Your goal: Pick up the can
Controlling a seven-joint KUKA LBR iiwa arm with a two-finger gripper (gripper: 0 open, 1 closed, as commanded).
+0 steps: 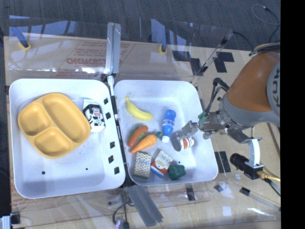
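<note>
The can (188, 143) is small, white with red markings, and lies near the right wall of the right bin (157, 87). My gripper (184, 135) reaches in from the right and sits right over the can, covering its upper left part. The grey arm with its orange band (252, 87) hangs over the bin's right rim. How the can sits relative to the gripper is hidden from this angle.
Around the can in the right bin lie a blue bottle (167, 122), a banana (137, 109), two carrots (142, 138), two small boxes (152, 164) and a green toy (177, 171). The left bin (28, 180) holds a yellow divided plate (52, 124) and a black-and-white object (95, 116).
</note>
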